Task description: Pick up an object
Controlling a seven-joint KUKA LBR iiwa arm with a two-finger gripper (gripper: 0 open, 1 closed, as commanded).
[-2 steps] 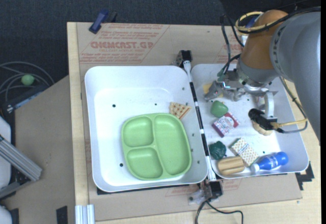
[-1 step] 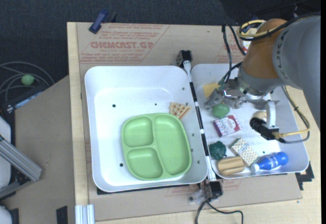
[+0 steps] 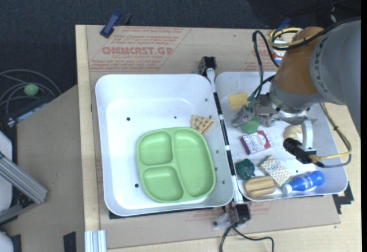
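My gripper (image 3: 248, 117) hangs low over the upper left part of the right bin (image 3: 338, 179). Right under its tip lies a small light green object (image 3: 250, 126), partly covered by it. A yellow wedge (image 3: 238, 99) sits just behind the gripper. In front of it lies a red and white packet (image 3: 256, 142). Nearer the front of the bin are a dark green piece (image 3: 245, 168), a checkered packet (image 3: 276, 170), a tan bread roll (image 3: 259, 186) and a blue bottle (image 3: 303, 181). A pale rounded object (image 3: 293, 130) peeks out beside the wrist.
The left bin (image 3: 114, 107) holds a light green divided plate (image 3: 174, 164) and a small waffle-like cracker (image 3: 201, 123) by its right wall. The grey arm with its orange band (image 3: 295, 67) covers the right bin's back right area.
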